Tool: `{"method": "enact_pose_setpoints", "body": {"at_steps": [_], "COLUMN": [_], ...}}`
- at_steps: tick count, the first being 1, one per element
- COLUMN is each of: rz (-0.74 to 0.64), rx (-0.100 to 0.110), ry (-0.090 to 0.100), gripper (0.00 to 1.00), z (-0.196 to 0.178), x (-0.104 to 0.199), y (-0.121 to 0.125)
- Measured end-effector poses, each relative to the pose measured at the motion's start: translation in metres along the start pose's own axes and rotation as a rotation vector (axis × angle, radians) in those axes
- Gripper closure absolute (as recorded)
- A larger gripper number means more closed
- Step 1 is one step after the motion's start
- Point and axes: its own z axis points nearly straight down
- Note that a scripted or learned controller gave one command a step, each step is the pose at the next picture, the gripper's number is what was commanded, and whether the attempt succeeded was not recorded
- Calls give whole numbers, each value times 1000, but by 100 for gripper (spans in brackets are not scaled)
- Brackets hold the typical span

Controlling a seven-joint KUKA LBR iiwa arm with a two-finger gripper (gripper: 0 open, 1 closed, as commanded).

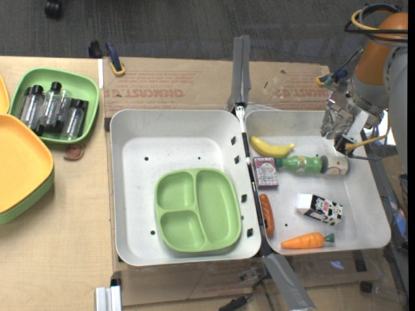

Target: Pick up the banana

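The banana (pixel 272 148) is yellow and lies at the back left of the right bin (pixel 363 238), curving toward the bin's middle. My gripper (pixel 335 129) hangs over the back right corner of that bin, well to the right of the banana and apart from it. Nothing shows between its fingers.
Beside the banana lie a green bottle (pixel 301 164), a small maroon box (pixel 266 172), a red-orange sausage-shaped item (pixel 266 213), a black-and-white carton (pixel 321 207) and a toy carrot (pixel 306 240). The left bin (pixel 130 173) holds a green divided plate (pixel 196 209). A green tray of bottles (pixel 55 105) and yellow plates (pixel 19 167) sit far left.
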Motion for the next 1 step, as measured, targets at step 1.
{"method": "enact_pose_setpoints", "body": {"at_steps": [1], "rz": [199], "rx": [2], "ry": [0], "gripper": [100], "z": [10], "x": [-34], "y": [7]}}
